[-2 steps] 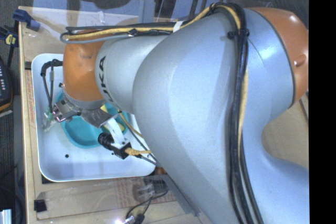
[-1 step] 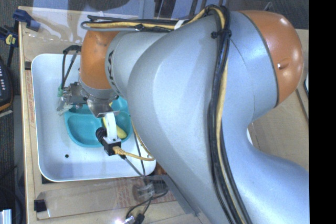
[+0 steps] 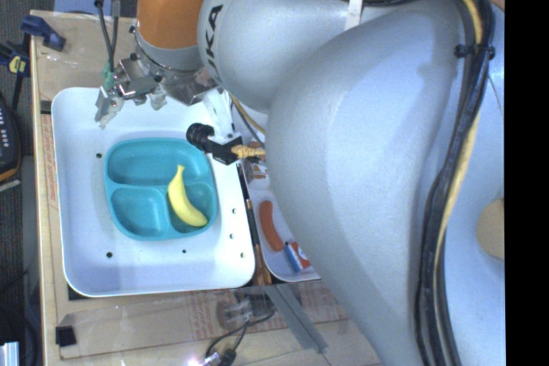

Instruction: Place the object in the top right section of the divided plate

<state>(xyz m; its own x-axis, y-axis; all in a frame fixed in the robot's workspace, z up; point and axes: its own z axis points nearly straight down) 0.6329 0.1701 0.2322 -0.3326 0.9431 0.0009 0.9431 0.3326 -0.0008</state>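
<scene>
A blue divided plate [image 3: 137,165] lies in the left white bin [image 3: 79,236]. A yellow banana [image 3: 184,200] rests in the plate's right-hand compartment as this view shows it, with its tip reaching up toward the long upper compartment. My gripper [image 3: 107,103] hangs over the bin's upper left corner, above and to the left of the plate and apart from the banana. Nothing shows in its grasp. The orange band and grey wrist sit just above it.
The big grey arm covers most of the right bin [image 3: 273,270], where a red sausage-shaped item [image 3: 268,223] and a small blue and red item [image 3: 296,257] peek out. A black fitting [image 3: 206,139] on the arm hangs near the plate's upper right corner.
</scene>
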